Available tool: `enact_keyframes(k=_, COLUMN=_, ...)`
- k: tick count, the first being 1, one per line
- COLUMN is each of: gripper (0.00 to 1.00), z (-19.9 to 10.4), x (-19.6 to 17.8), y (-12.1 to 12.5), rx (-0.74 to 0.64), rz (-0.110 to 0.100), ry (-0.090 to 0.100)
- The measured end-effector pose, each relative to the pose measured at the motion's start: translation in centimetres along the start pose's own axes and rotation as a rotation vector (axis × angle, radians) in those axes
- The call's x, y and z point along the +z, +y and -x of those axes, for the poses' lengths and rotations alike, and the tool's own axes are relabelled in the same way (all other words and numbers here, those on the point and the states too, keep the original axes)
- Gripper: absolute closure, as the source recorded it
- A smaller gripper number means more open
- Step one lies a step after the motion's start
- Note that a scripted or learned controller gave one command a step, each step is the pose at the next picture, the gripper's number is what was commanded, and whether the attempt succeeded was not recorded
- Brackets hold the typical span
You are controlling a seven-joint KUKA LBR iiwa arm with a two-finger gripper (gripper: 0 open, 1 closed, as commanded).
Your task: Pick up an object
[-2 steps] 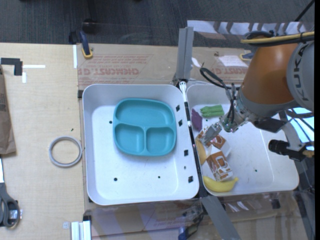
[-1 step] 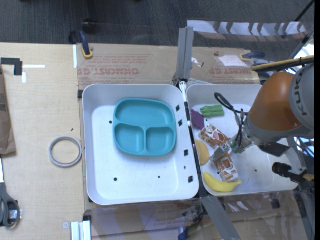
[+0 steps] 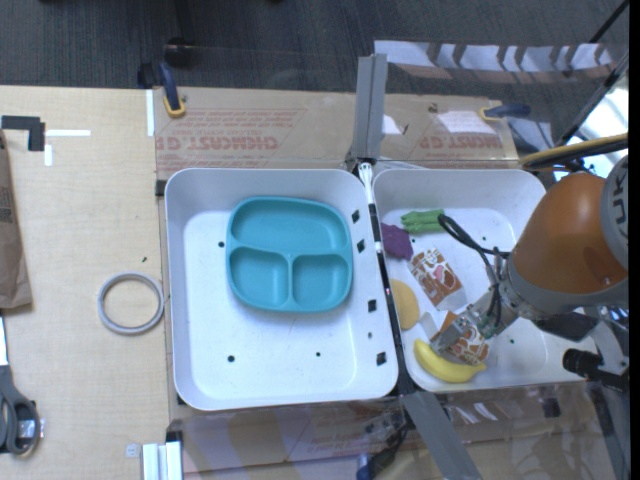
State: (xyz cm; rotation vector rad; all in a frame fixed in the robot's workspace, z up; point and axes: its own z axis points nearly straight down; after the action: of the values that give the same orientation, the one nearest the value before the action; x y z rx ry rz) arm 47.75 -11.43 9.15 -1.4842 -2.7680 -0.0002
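The right bin [image 3: 520,193] holds several small things. A green piece [image 3: 424,220] and a purple piece [image 3: 396,240] lie near its back left. A red-and-white snack packet [image 3: 436,274] rests in the middle, and a pale yellow round item [image 3: 404,303] leans against the left wall. A banana [image 3: 446,364] lies at the front. Just above the banana sits a brown patterned packet [image 3: 460,339], and my gripper [image 3: 478,320] is down right at it, reaching in from the right under the orange band [image 3: 572,238]. The wrist hides how the gripper meets the packet.
A teal divided plate [image 3: 290,253] lies in the left bin [image 3: 190,298]. On the bench to the left are a grey tape ring [image 3: 131,302], scissors [image 3: 16,423] and a brown bag [image 3: 10,238]. A metal post [image 3: 368,108] stands behind the bins.
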Motion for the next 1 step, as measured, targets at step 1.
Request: enact_keyframes(k=1, gripper=0.0, z=2.53, x=-12.01, y=3.38, rx=0.321, rz=-0.001, ry=-0.001)
